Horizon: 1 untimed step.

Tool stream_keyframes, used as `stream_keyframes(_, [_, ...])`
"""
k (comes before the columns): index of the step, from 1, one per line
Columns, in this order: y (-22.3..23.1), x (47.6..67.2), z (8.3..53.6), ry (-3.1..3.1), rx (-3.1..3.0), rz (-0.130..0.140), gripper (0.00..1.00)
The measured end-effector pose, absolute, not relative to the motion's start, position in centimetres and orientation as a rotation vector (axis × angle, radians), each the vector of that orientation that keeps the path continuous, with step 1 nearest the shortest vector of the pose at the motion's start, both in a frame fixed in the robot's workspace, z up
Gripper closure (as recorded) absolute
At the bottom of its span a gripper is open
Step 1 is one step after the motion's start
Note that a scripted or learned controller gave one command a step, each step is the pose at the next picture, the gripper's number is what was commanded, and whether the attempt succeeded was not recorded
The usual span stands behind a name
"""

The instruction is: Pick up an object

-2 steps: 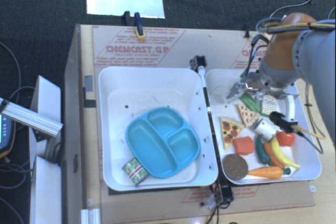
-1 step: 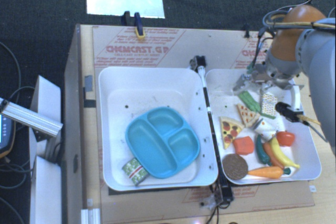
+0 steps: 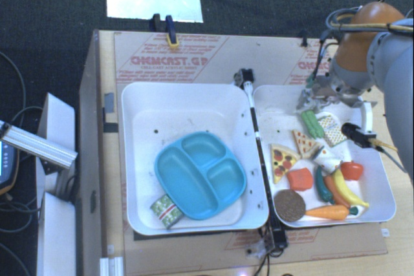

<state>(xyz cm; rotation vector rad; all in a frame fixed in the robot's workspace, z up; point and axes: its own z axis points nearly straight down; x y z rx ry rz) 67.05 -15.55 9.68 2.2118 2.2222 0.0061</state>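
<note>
Green pickle [image 3: 311, 123] beside waffle [image 3: 330, 128]

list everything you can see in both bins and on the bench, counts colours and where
white bins: 2, white, side by side on the bench
divided plate: 1, light blue, left bin
small packet: 1, green and white, left bin, at the plate's near-left edge
pizza slices: 2, yellow with red, right bin near the divider
red block: 1, orange-red, right bin centre
brown disc: 1, brown, right bin near corner
carrot: 1, orange, right bin near edge
banana: 1, yellow, right bin
green pod: 1, green, right bin, far part
arm: 1, grey with orange band, over the right bin's far right
gripper: 1, grey, above the green pod
</note>
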Motion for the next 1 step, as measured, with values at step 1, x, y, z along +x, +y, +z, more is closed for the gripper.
stream_keyframes(1, [-9.98,66.54,17.56,2.224,2.213,0.007,1.00])
